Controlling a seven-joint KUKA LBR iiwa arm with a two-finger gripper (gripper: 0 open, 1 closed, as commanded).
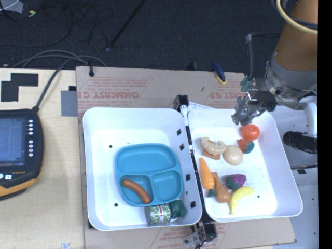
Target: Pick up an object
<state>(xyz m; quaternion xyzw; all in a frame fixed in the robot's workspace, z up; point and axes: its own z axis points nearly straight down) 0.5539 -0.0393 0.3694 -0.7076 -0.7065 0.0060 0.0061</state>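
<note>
Hovering over the right bin (280, 154), the KUKA arm's gripper (246, 114) is hanging just at 11 o'clock of a toy tomato (250, 132), nothing between its fingers; whether they are parted cannot be told from this angle. The tomato is sitting at the bin's 1 o'clock corner, touching a small green-and-red piece (246, 146) at its 6 o'clock, with a beige bun-like toy (233, 155) near. A round, smooth tomato is likely risking a roll out of the pinch, and the near wall may be crowding one finger. The left bin (98, 139) is carrying a blue divided plate (148, 162) with a sausage (136, 190).
</note>
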